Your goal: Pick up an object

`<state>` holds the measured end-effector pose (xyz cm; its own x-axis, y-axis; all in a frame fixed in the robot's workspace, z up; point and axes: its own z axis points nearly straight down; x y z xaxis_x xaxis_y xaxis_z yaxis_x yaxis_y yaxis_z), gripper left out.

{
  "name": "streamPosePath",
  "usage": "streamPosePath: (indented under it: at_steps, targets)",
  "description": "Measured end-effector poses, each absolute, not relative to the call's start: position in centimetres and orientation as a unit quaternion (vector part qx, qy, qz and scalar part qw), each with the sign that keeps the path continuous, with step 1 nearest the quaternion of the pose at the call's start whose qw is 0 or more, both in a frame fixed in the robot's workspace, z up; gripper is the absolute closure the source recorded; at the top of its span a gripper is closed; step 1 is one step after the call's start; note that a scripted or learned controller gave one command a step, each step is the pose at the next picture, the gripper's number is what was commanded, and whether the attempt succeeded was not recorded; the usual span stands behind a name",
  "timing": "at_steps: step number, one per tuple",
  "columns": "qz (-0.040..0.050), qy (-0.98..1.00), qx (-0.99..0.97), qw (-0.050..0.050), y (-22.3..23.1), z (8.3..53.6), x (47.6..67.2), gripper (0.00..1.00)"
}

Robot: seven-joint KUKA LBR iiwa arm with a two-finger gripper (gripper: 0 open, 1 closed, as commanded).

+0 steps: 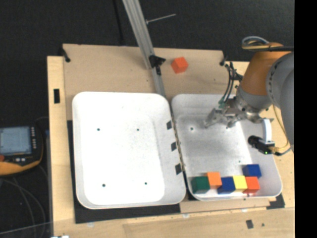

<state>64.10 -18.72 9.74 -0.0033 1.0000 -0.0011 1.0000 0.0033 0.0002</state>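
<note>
Reaching in from the right, the arm [270,78] bends down over the right bin [198,108], its orange band above the wrist and the gripper [220,119] low over the bin's upper part, pointing left. Its fingers look spread apart with nothing between them, the tips over bare white floor.

Blocks sit well apart from the gripper, lined up along the near wall of the right bin: a green block [200,184], an orange block [214,179], a blue block [227,184], a yellow block [240,182], a red-orange block [252,183] and, just behind it, a second blue block [252,170]. They touch or nearly touch each other.

One more orange cube [179,65] lies outside the bins on the bench [99,68], beside a slanting metal rail [141,33]. The left bin [84,133] lies alongside.
</note>
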Motion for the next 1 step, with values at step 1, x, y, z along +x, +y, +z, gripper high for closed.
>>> streamPosePath:
  at_steps: [1]
  targets:
    - [0.0013,0.707,0.708,0.002,-18.96,10.91,64.21,1.0]
